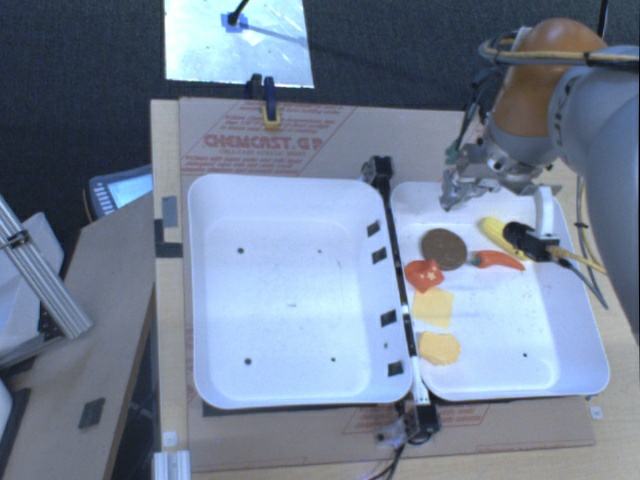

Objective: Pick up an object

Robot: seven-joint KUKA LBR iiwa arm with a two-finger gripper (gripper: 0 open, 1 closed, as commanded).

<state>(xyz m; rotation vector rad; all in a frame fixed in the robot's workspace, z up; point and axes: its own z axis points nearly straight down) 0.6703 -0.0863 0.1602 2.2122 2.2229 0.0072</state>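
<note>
End effector (452, 196): over the far left part of right bin (560, 368), close to the wall shared with left bin (290, 298). Open or closed: cannot tell, the tip being small and blurred against the white floor. Contact with the bin floor likewise unclear.

Disc (443, 249), brown, flat: on the right bin floor, just nearer the camera than the end effector, apart from it.

Red piece (424, 274): touching or just overlapping the disc's near left edge, beside the shared wall.

Chilli (497, 261), orange: just right of the disc, pointing right.

Yellow piece (494, 230), long, possibly a banana: right of the end effector, beyond the chilli; right end covered, full shape not readable.

Slice (434, 307), pale yellow, square: just below the red piece.

Lump (439, 348), orange-yellow: just below the slice, near the front wall.

Counter (166, 298): carries both bins side by side on a printed board; lower lettering covered by the bins.

Arm: cut off at the right edge of the view.
</note>
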